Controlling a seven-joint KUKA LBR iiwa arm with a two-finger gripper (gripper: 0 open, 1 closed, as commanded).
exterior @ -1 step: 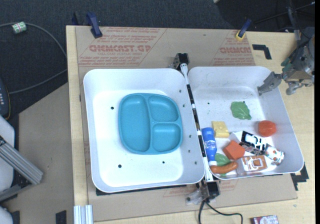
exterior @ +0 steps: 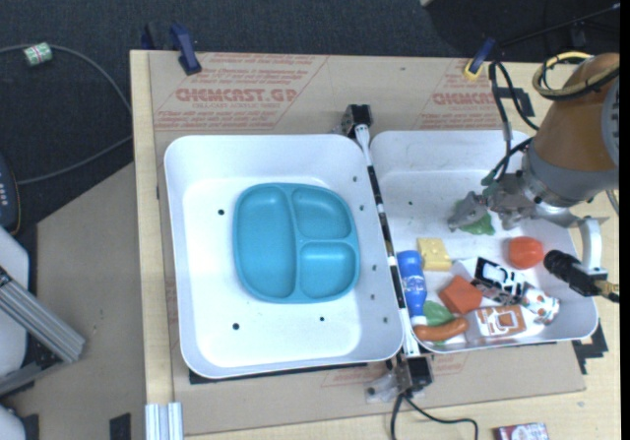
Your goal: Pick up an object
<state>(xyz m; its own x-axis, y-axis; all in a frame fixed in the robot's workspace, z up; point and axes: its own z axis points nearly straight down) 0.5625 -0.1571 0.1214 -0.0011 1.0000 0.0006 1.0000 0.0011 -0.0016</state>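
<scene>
Green object (exterior: 479, 225) at claw's (exterior: 471, 216) six o'clock looks small, light; grasp across its middle; claw state indeterminable.

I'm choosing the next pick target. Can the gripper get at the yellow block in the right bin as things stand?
Probably yes. The yellow block lies apart from its neighbours with bare bin floor above it, and the gripper hovers close by over a small green piece, with nothing between them.

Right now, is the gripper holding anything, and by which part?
Cannot be told. The gripper sits over a small green object in the right white bin, touching or just above; no hold visible.
</scene>
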